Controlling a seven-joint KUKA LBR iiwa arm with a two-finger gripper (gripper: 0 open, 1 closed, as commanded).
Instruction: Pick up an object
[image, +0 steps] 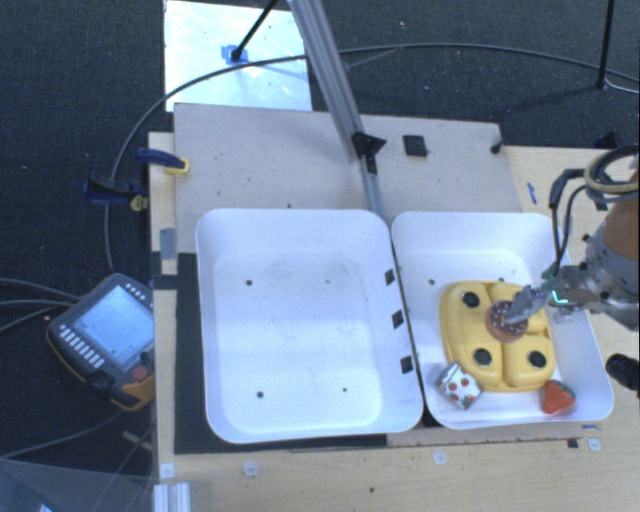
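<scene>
In the right bin (470, 245) lies a yellow block with dark round holes (492, 340). On its top, near the middle, rests a small brown ring-shaped piece (500, 320). My gripper (521, 307) reaches in from the right and hangs right over that ring, fingertips at or just above it. A white die with coloured dots (458, 386) lies at the bin's front, left of the yellow block's corner. A red-orange object (557, 398) sits in the front right corner.
The left bin (290, 320) stands beside the right one on a cardboard sheet. A metal pole (335, 85) slants in from the top. A teach pendant (105, 335) and cables lie on the floor at left.
</scene>
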